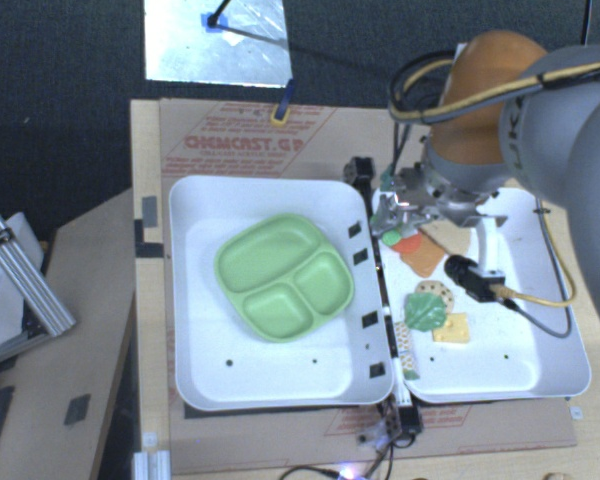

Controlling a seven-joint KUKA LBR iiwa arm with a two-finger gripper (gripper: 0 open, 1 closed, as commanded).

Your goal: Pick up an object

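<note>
My gripper [392, 216] hangs low over the far left corner of the right bin [550, 358], close to the wall between the two bins. Just beneath and right of it lies an orange flat piece [421, 254], with a tan piece [450, 236] behind it. Nearer the front lie a green leaf-shaped item [426, 311], a small spotted piece [433, 289] and a yellow wedge [452, 329]. The arm's wrist hides what is directly under the gripper.
A green three-compartment plate [285, 276] lies in the left bin [200, 368]. A black connector on a yellow cable [472, 274] hangs from the arm over the right bin. A shiny sheet [218, 28] lies beyond the bench at the back.
</note>
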